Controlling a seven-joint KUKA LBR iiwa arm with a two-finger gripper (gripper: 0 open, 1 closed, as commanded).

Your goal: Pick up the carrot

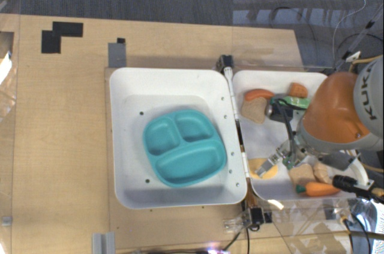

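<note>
Hand low in the right bin, carrot apart from it

The carrot [320, 189] lies at the right bin's [264, 190] near edge, just beside and right of the hand [282, 160], whose fingers stand apart over a yellow piece [264, 169], gripping nothing.

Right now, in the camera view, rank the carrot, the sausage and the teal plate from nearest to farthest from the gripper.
1. Carrot: near corner of the right bin, just right of the gripper.
2. Sausage: far end of the same bin.
3. Teal plate: in the left bin, farthest.
</note>
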